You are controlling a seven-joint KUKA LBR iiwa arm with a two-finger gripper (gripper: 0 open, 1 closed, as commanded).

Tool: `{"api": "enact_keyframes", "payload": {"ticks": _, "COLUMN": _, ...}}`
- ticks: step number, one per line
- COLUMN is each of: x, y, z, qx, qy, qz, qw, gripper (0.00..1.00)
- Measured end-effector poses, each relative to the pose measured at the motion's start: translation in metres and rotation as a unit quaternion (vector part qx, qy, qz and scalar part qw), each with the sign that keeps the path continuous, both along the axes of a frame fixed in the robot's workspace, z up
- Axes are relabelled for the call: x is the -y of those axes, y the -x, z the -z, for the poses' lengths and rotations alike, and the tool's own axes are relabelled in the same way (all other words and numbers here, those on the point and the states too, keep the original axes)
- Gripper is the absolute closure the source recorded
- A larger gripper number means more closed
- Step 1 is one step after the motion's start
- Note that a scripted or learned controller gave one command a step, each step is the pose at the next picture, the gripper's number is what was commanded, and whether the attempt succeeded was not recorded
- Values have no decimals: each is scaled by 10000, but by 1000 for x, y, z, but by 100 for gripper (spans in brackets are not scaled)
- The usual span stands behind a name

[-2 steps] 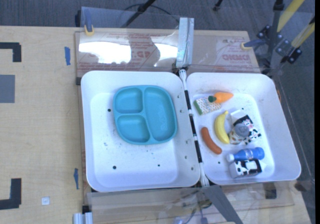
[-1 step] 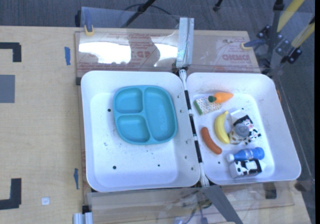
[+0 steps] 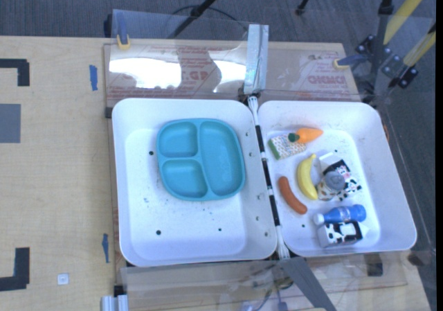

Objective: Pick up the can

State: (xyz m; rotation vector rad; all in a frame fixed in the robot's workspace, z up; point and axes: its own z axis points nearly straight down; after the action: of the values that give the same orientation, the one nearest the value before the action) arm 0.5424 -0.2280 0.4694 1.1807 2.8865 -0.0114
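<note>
You had the black-and-white patterned can with a round grey top (image 3: 336, 179) in the right-hand shallow white bin (image 3: 387, 164), apparently upright. A yellow banana (image 3: 306, 176) pressed its view-left side and a blue bottle (image 3: 344, 214) lay just below. Open room lay toward the bin's right wall. You could not tell the pincer's state.

**Two white bins on a pale wooden bench**

The bench (image 3: 55, 185) was light wood, with a few black marks and a grey patch toward its left side and short strips of blue tape (image 3: 93, 77) near the bins. Two shallow white bins sat directly on it, touching along their inner edges: the left bin (image 3: 131, 233) and the right bin (image 3: 394, 219). Behind them, at the far edge, a clear plastic panel (image 3: 180, 60) stood upright, catching glare.
</note>
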Motion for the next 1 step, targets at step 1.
{"api": "enact_keyframes", "payload": {"ticks": 1, "x": 1, "y": -3, "z": -8, "qx": 17, "qy": 13, "qz": -7, "qw": 10000, "gripper": 100}}
